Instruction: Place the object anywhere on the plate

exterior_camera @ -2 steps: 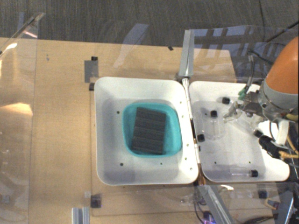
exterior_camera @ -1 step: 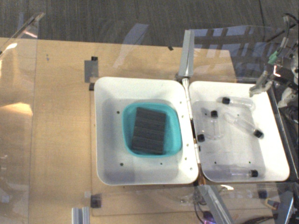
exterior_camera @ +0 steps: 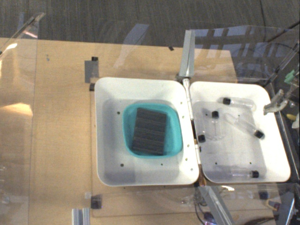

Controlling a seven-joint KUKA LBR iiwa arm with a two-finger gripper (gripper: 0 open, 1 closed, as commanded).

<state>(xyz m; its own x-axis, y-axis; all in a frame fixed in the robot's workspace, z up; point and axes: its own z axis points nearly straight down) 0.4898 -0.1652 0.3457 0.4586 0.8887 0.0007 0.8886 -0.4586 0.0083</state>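
Bench top [exterior_camera: 51,139]: light wood-look board, matt and smooth, with a soft glare patch at its left edge. Both bins, the left bin [exterior_camera: 108,168] and the right bin [exterior_camera: 276,170], are seen as white plastic, smooth, faintly satin. Plate [exterior_camera: 174,139]: teal plastic, smooth, slight sheen on the rim. Dark object [exterior_camera: 149,131] on the plate: matt charcoal, ribbed surface; material cannot be told. Clear tubes [exterior_camera: 241,123] in the right bin: transparent glossy plastic or glass, black matt caps. Divider bar [exterior_camera: 187,55] above the bins' seam: grey brushed metal, dull. Floor [exterior_camera: 140,8] behind the bench: dark woven carpet, rough texture.
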